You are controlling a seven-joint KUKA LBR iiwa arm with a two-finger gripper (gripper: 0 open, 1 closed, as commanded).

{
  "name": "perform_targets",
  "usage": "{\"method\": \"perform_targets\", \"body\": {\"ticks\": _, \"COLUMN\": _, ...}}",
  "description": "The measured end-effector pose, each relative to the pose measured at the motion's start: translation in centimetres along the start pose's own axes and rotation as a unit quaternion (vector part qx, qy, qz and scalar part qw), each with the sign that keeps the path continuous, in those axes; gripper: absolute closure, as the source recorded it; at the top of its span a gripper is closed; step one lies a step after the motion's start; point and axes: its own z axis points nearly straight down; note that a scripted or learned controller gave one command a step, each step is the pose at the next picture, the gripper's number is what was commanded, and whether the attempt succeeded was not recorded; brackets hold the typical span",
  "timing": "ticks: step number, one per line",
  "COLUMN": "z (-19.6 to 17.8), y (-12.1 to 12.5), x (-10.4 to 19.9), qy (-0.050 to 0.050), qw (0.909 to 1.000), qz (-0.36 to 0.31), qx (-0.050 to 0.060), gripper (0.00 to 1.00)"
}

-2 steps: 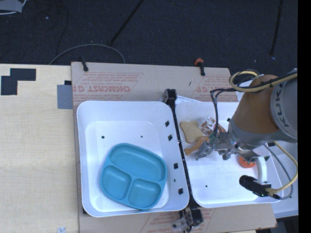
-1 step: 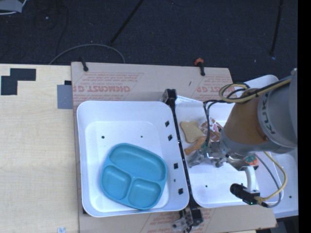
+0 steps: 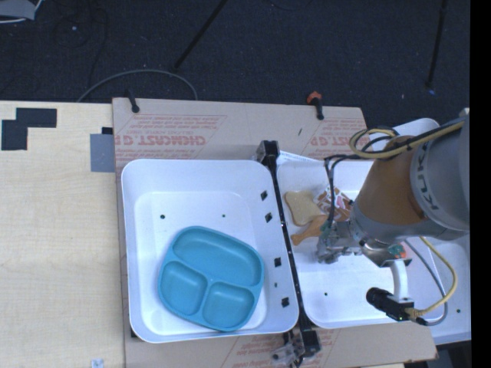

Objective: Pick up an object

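Observation:
The arm, grey with an orange band, reaches in from the right over the right bin (image 3: 337, 309). Its gripper (image 3: 331, 250) points down into that bin, just right of the divider. A tan, flat piece (image 3: 301, 204) lies at the bin's upper left, and an orange-brown stick-like piece (image 3: 305, 231) lies below it, right next to the gripper. A small multicoloured object (image 3: 337, 201) is partly hidden behind the wrist. Nothing visible shows a thing lifted by the gripper.
In the left bin (image 3: 146, 198) lies a blue divided plate (image 3: 211, 277). Black clips run along the divider (image 3: 278, 240) between the bins. Cables loop around the wrist, and a black handle-like part (image 3: 390, 303) hangs at the lower right. Cardboard lies under both bins.

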Motion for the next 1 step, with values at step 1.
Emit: {"method": "perform_targets", "body": {"ticks": 1, "z": -6.12, "y": 0.03, "x": -0.70, "qy": -0.001, "qw": 1.0000, "qz": -0.001, "qx": -0.005, "gripper": 1.00}}
